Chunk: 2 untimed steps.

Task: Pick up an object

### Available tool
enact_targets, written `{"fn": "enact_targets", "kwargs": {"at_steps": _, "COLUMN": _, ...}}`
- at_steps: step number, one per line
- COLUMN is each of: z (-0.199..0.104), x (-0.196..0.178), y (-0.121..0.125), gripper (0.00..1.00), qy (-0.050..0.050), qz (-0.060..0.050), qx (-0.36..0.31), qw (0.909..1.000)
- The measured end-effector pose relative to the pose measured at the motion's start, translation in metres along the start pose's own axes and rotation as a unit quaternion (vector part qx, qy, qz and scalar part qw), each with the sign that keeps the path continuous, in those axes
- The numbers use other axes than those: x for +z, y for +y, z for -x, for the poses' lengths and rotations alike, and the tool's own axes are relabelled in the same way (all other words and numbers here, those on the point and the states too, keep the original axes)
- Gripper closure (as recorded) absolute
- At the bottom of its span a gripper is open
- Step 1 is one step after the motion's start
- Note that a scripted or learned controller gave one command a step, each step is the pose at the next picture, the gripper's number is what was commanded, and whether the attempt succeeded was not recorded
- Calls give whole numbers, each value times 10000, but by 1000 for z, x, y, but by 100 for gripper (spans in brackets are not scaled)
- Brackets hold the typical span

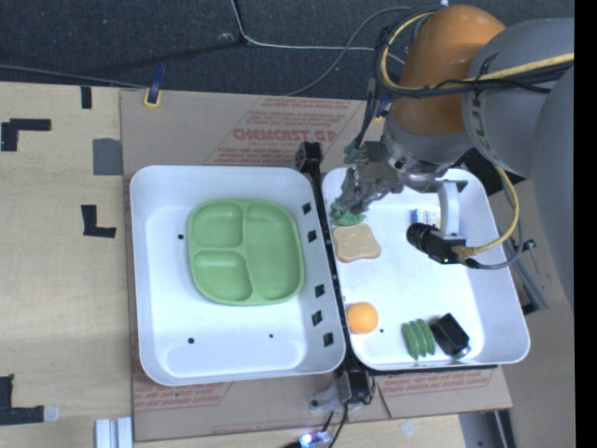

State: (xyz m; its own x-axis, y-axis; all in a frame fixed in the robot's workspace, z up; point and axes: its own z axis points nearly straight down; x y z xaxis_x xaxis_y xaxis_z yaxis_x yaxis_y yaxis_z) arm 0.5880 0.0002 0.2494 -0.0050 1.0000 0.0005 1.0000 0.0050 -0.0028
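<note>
A robot arm reaches from the right over two white bins, its gripper (353, 203) low in the right bin (485, 278) near the divider, fingers seemingly pinching a small green item (347, 218). A tan bread slice (356, 243) lies just below, an orange ball (362, 318), green pods (419, 338) and black block (452, 334) nearer. A green divided plate (246, 252) sits in the left bin (154, 278).

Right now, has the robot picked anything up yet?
Not yet, it seems. The end effector is down in the right bin, right over a small green thing beside the tan slice. The orange ball, green ridged piece and black block lie untouched. Lifting remains.
</note>
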Motion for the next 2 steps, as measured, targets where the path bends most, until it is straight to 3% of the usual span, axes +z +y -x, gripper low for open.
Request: {"fn": "enact_targets", "kwargs": {"at_steps": 2, "z": -90, "x": 24, "y": -44, "gripper": 100, "qy": 0, "qz": -11, "qx": -2, "qw": 10000}}
